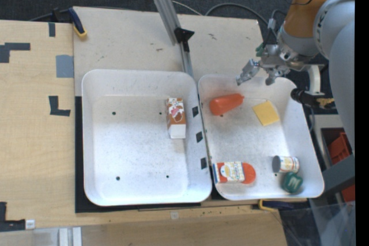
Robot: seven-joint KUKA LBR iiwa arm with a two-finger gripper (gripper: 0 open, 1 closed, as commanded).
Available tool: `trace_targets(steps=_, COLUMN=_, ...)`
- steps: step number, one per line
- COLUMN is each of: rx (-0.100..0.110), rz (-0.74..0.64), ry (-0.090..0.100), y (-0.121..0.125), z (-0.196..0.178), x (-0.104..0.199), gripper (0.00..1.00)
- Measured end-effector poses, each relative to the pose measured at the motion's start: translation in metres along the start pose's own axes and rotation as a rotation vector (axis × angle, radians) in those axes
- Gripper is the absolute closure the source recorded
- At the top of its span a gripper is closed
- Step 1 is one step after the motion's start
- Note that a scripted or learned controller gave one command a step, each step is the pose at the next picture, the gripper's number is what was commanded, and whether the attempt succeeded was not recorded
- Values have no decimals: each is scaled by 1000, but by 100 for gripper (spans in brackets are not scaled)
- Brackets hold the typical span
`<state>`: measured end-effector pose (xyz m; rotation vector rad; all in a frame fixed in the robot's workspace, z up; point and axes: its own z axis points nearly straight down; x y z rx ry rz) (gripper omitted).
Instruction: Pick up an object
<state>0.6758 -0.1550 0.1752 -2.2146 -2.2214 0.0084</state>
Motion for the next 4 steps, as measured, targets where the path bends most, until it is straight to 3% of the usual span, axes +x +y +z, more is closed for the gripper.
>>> trace_targets(steps=1, rx=6, rz=1, ry=0, y=3, z=63, x=2, gripper=0)
trace_targets(steps=2, rx=13, rz=4, ry=-1, y=0, z=86, x=0, gripper=0)
trace_targets(steps=3, rx=14, rz=3, ry=-2, y=0, z=76, x=1, gripper=100)
trace_targets(steps=4, rx=-14, rz=1, ry=-1, y=5, z=14, x=7, gripper=100)
